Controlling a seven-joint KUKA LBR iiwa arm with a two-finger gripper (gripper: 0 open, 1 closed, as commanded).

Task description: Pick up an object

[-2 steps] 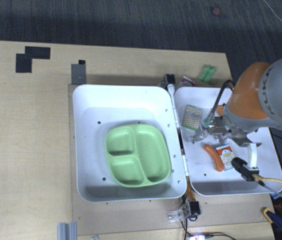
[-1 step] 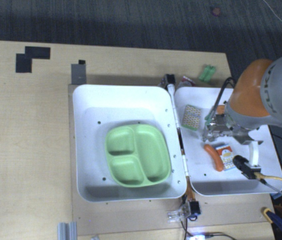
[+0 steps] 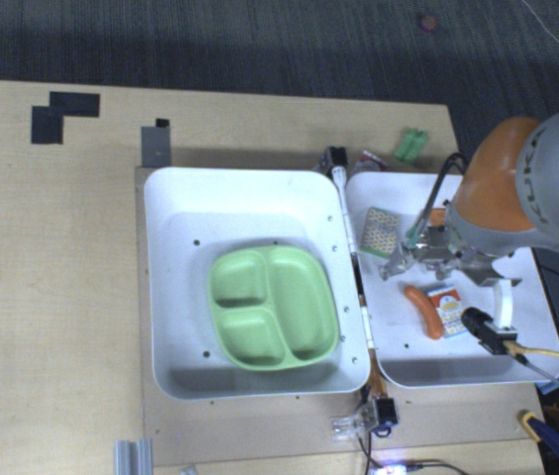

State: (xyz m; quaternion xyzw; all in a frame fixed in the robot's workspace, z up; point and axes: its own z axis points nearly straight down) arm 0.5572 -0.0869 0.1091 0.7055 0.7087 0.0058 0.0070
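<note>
My gripper [image 3: 401, 262] hangs low over the right bin [image 3: 398, 369], near its left middle. Just up and left of it lies a small flat packet with a dotted green pattern [image 3: 380, 231]. An orange sausage-shaped thing [image 3: 422, 311] lies just below the gripper, apart from it. Beside that, on its right, is a small red and white packet [image 3: 447, 310]. I see nothing between the gripper and these things that looks lifted. The grey arm with its orange band [image 3: 492, 181] covers the bin's right part.
The left bin [image 3: 175, 265] holds a green divided plate [image 3: 271, 305]. A green object [image 3: 410, 145] lies on the bench behind the right bin. Black patches mark the bench at far left [image 3: 61, 117].
</note>
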